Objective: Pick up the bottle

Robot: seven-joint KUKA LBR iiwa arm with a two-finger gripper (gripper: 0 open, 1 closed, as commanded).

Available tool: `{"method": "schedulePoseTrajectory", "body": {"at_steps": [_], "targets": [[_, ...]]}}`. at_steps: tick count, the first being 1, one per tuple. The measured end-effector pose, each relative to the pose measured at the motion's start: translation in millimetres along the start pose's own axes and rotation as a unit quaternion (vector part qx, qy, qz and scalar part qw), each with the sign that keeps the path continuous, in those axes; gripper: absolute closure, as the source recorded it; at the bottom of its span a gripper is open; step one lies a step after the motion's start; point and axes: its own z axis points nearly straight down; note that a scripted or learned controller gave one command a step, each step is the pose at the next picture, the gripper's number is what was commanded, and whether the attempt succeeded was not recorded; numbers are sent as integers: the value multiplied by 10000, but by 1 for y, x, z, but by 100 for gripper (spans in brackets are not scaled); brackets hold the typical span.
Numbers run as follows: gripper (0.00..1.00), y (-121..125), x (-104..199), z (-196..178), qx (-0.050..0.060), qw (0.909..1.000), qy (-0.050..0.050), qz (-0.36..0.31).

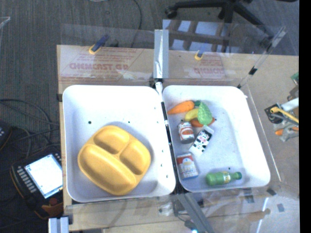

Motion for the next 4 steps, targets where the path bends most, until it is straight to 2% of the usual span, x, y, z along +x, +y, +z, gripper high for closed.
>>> {"method": "schedulePoseTrajectory", "body": {"at_steps": [1,2,3,4], "targets": [[100,5,-2,-26,-1,9985,0,-542],[100,20,54,-30,0,9762,3,-2168],[100,16,54,-50,-4,9536,5,-3010],[100,22,107,-54,-7,8834,8,-4687]]}}
